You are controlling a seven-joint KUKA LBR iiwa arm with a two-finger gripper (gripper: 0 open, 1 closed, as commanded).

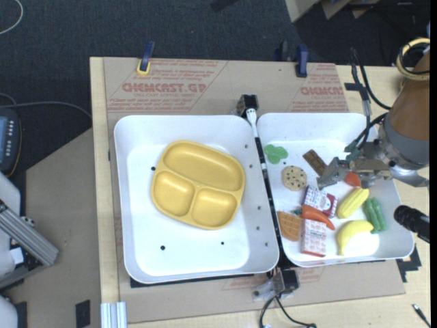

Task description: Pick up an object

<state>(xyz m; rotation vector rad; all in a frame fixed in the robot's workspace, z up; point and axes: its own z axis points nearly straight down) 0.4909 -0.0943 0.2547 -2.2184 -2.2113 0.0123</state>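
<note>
A yellow plastic tray with three hollows (pixel 197 185) lies in the left white bin (pixel 133 203). Small toy foods (pixel 321 210) lie in the right white bin (pixel 321 125).

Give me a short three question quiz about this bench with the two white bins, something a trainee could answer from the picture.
1. True or false: the yellow plastic tray with three compartments lies in the right shallow white bin.
2. Which item lies closest to the divider between the bins? A) the round chocolate-chip cookie B) the green toy pepper C) the pale yellow toy lemon
3. Fill in: the two-finger gripper hovers over the ___ bin.

Key:
1. False; it lies in the left shallow white bin.
2. A.
3. Right.
</note>
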